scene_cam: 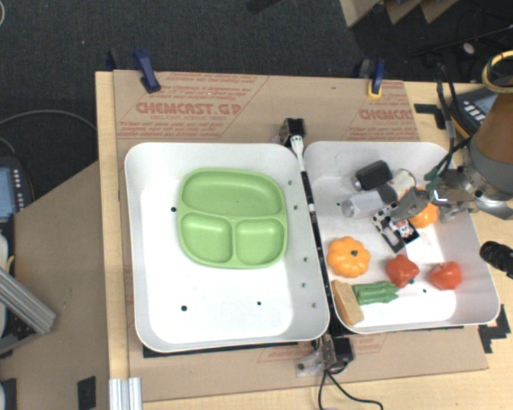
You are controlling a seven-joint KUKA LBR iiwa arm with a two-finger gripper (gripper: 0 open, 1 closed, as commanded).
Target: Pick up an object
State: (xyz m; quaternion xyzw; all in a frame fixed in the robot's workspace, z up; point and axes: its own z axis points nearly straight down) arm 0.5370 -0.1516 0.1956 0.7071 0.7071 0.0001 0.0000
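Claw [396,222] tips indistinct over right bin [462,313]

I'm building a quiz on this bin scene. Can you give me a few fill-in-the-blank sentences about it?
1. The green divided plate lies in the ___ bin.
2. The plate has ___ compartments.
3. The orange pumpkin lies in the ___ bin, where the gripper is.

Missing words: left; three; right

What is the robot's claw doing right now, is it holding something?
Gripper: low in the right bin, among the toys; whether it holds anything cannot be told.
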